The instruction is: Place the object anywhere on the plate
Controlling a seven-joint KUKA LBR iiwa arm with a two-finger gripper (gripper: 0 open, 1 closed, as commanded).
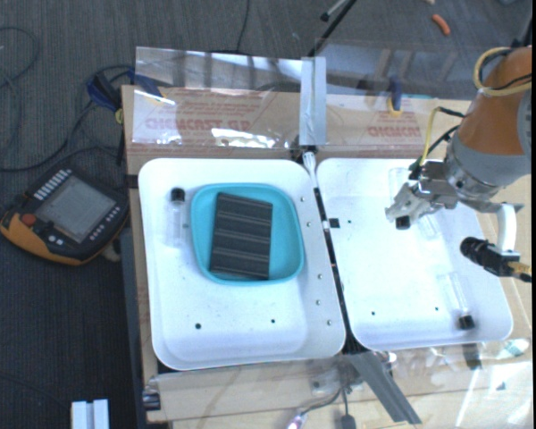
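Note:
A dark grey ridged rectangular block (241, 234) lies flat on the teal plate (288, 256), which sits in the left white bin (232, 338). My gripper (409, 209) hangs over the upper middle of the right bin (402, 311), well to the right of the plate and apart from the block. I see nothing in the gripper. The arm's orange band (496, 119) and grey wrist rise behind it towards the right edge.
A small clear vial with a black cap (177, 198) lies in the left bin just left of the plate. Another clear vial (458, 309) lies near the right bin's lower right corner. A pendant (67, 214) rests on the floor at left.

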